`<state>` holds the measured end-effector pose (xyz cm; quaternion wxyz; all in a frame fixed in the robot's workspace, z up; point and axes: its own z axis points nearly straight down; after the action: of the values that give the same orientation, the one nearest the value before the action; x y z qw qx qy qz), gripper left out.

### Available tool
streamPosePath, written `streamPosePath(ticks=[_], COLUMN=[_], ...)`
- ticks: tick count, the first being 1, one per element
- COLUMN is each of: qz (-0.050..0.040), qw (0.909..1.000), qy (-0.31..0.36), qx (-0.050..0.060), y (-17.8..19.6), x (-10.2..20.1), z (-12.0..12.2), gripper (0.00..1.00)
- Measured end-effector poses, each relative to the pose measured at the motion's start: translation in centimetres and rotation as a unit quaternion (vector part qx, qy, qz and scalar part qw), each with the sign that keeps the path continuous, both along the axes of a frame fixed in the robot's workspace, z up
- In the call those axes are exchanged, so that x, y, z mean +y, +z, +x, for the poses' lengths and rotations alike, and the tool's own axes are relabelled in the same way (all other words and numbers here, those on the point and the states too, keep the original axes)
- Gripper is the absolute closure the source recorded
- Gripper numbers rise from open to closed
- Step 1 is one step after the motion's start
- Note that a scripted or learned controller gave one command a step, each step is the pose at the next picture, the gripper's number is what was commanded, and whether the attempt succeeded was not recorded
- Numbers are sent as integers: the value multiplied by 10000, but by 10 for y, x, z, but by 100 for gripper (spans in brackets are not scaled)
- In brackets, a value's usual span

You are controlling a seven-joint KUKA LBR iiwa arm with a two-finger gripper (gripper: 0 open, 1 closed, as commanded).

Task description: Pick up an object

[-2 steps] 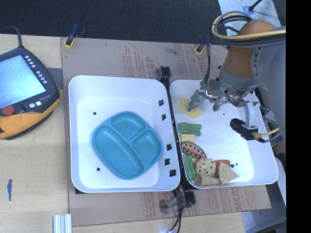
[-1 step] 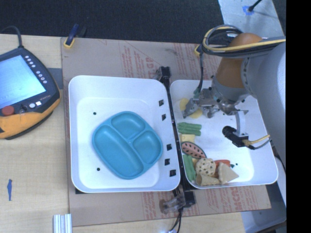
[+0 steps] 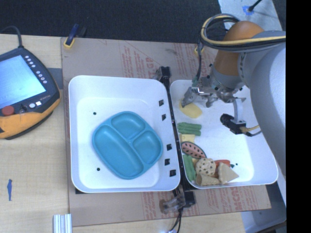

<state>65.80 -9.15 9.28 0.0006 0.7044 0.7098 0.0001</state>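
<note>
at the near edge of the shallow white right bin (image 3: 260, 171) lies a heap of toy food: a spotted biscuit-coloured cookie piece (image 3: 206, 167), tan wedges, a red-and-dark watermelon slice (image 3: 193, 150). beyond it a ridged green bean-like piece (image 3: 189, 128), then a pale yellow rounded block (image 3: 192, 110). the grey two-finger gripper (image 3: 198, 99) hangs just above that block; whether its fingers are spread or closed, i cannot tell. the shallow white left bin (image 3: 80, 130) holds a blue three-compartment plastic plate (image 3: 127, 143). both sit on brown cardboard (image 3: 121, 57) over a wooden bench.
</note>
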Motion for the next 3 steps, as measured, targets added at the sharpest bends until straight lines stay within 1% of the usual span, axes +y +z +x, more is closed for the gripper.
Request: streamPosePath(ticks=[1,3], qz=[0,3], qw=[10000,10000], qy=[-16,-2], qx=[18,28], y=[0,0], x=[-4,-2], z=[-2,-2], gripper=[0,0])
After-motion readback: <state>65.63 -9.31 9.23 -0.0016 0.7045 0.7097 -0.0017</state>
